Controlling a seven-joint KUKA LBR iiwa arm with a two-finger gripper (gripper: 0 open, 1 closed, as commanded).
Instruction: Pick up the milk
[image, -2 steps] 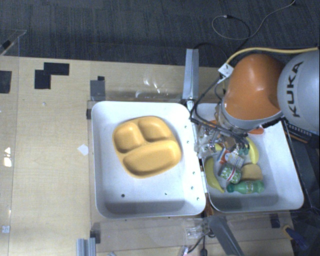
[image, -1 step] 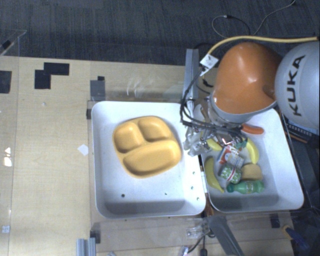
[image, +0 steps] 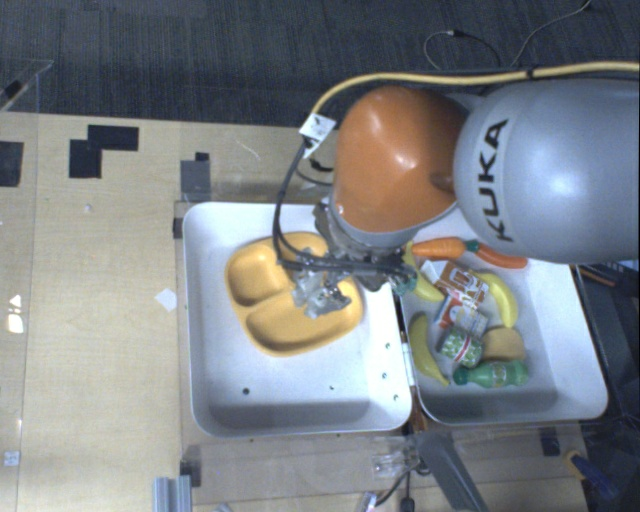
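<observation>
The milk looks like the small white and red carton (image: 465, 286) lying in the right bin (image: 580, 400), among other groceries near that bin's far left. My gripper (image: 320, 292) hangs over the left bin (image: 210, 400), just above two yellow rounded items (image: 262, 272). It is well to the left of the carton, across the wall between the bins. The orange wrist band and grey arm cover the far edge of both bins. Nothing shows held in the gripper.
Packed around the carton in the right bin are a carrot (image: 470, 250), bananas (image: 505, 300), a printed packet (image: 458, 330), a brown round item (image: 503, 344) and a green bottle (image: 492, 375). A cable (image: 283, 215) loops down beside the wrist.
</observation>
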